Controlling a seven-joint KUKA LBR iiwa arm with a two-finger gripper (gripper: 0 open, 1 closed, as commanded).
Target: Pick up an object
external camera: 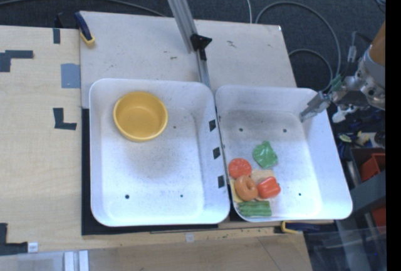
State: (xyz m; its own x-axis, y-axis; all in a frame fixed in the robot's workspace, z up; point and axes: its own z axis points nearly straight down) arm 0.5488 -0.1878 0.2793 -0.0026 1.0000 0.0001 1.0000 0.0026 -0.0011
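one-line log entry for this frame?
phase: approach | gripper: over right bin's top-right rim, holding nothing | toy food cluster: right bin, near-left corner | yellow bowl: left bin | pick: not yet

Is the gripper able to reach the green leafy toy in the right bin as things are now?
Probably yes. The gripper sits over the right white bin's far right edge, the green leafy toy lies uncovered, and bare floor lies between them.

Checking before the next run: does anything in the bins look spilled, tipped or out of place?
Nothing stands out. The yellow bowl sits upright in the left bin; the toy foods are clustered in the right bin, near its front left corner.
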